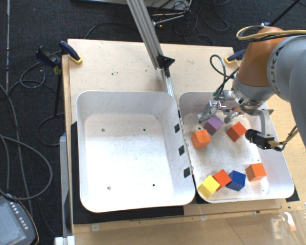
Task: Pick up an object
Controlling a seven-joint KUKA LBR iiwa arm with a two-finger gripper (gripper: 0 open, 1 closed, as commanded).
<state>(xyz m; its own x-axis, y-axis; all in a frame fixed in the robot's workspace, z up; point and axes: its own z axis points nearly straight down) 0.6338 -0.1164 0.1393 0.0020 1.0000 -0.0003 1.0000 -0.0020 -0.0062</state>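
The claw (218,114) is being held low over the far part of the right bin (280,185), reached in by the grey arm (290,65) from the right, with the orange band (255,60) being shown above the wrist. Whether the claw is apart or together cannot be told, since its tips are being blurred against the blocks beneath.

A purple block (213,124) is lying directly under the claw and appears to be touched by it; whether it is being gripped cannot be told. An orange block (200,138) is sitting just beside the purple one, on the near-left. Another orange block (236,131) is lying to the right of the purple one.

Along the near edge of the same bin, a yellow block (209,186), a small orange-red block (223,177) and a blue block (236,180) are being kept close together in a row, with one more orange block (256,171) lying near them to the right.

The left bin (86,137) is standing beside the right one on the bench (117,65). A metal bar (145,27) is slanting across the bench from the far side.
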